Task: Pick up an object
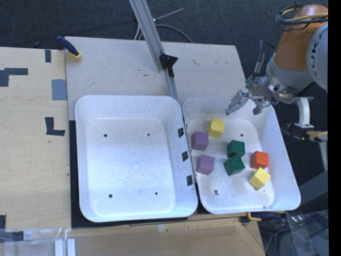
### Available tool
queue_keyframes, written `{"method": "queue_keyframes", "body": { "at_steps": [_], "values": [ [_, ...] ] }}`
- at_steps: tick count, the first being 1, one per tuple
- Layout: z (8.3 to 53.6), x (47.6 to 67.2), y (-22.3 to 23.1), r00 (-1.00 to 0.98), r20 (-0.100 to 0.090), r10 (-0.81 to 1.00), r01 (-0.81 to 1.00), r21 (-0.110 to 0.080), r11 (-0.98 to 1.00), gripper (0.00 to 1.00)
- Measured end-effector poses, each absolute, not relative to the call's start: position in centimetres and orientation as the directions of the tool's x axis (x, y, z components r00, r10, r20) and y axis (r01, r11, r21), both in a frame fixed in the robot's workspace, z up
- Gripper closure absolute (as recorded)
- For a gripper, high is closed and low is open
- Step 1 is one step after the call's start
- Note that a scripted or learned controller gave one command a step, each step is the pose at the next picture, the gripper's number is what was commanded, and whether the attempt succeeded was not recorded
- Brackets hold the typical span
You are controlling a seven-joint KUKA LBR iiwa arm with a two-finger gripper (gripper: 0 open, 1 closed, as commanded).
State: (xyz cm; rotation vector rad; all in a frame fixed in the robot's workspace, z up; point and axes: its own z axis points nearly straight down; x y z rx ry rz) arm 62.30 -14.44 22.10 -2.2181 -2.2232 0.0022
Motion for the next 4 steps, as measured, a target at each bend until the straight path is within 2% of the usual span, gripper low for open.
{"method": "queue_keyframes", "body": {
  "at_steps": [1,2,3,4],
  "values": [
    [11.1,63.1,-10.6,-0.003,0.001,1.0,1.0,-0.009,0.003,0.0],
    [12.6,63.2,-10.7,-0.003,0.001,1.0,1.0,-0.004,0.003,1.0],
    [19.6,65.0,-1.7,-0.01,0.003,1.0,1.0,0.005,0.01,1.0],
    [15.5,66.3,-12.9,0.006,-0.004,1.0,1.0,-0.005,-0.006,1.0]
  ]
}}
